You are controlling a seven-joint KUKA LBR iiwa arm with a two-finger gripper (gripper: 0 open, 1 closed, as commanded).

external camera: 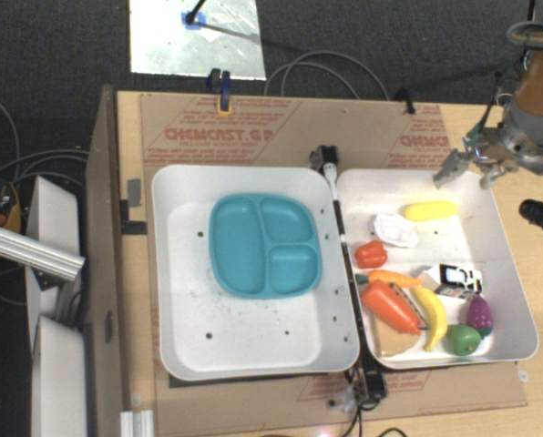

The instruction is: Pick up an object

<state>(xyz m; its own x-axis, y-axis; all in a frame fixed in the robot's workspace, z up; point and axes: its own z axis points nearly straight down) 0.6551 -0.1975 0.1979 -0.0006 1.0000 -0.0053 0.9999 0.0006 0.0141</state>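
i saw the gripper (470,167) hanging spread and holding nothing over the right bin's (517,271) far right corner. the nearest object, a smooth yellow oblong piece (430,210), lay just beside that far edge (bare white floor around it), well apart from the toys crowded at the near edge.

Place: I take this for a robotics lab.
Tabletop (281,121): cardboard-lined rig left of my gripper (467,167).
Cables (322,66): loose black loops beyond it.
Floor (53,25): dark carpet, taped foil sheet (197,25).
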